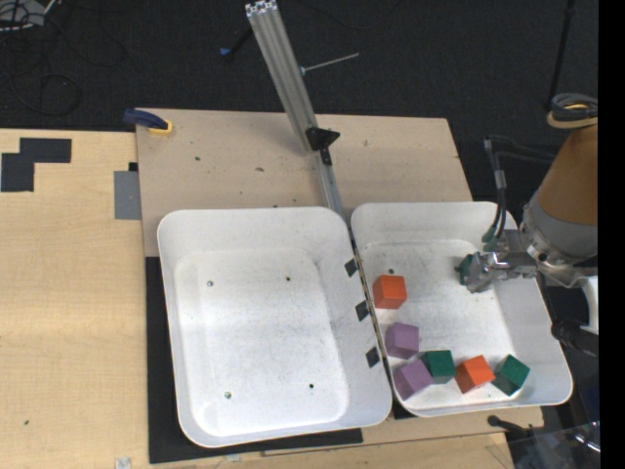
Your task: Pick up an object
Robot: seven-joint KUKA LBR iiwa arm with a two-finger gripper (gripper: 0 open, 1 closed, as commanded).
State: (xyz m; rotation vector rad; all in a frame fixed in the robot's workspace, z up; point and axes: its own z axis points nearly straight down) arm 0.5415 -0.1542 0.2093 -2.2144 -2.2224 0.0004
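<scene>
Arm cut off at frame's right edge

The arm (571, 198) runs out of view past its orange band; the gripper (476, 272) over the right bin (430, 218) is too small and blurred to read its fingers.

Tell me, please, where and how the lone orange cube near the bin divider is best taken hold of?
Probably from straight above, claw closing on two opposite side faces of the orange cube. It sits flat and apart from the purple cube, so its sides look free, though the divider is close on its left.
</scene>
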